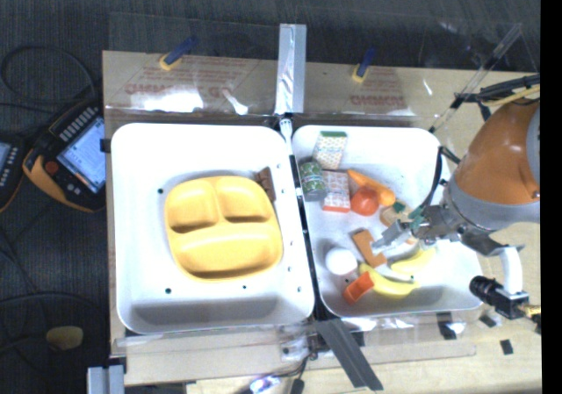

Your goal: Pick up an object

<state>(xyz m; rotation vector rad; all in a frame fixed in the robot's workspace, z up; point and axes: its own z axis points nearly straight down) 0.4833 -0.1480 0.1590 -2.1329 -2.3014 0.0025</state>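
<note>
My gripper [397, 241] is low in the right bin [421, 142], near its middle right, and it stands open. Its fingers reach left toward a brown block [365, 245] and sit just above a yellow banana [392, 283]; nothing shows between them. A white egg [341, 261] and an orange piece [357, 290] lie at the bin's front. Further back are a red tomato [365, 202], an orange carrot [363, 180], a pink box [335, 191], a green can [311, 175] and a patterned box [331, 149].
The left bin [132, 208] holds a yellow divided tray [223, 225] and a small brown item [265, 180] by the dividing wall. The grey-and-orange arm [496, 173] covers the right bin's right edge. A handheld controller [75, 155] lies left of the bench.
</note>
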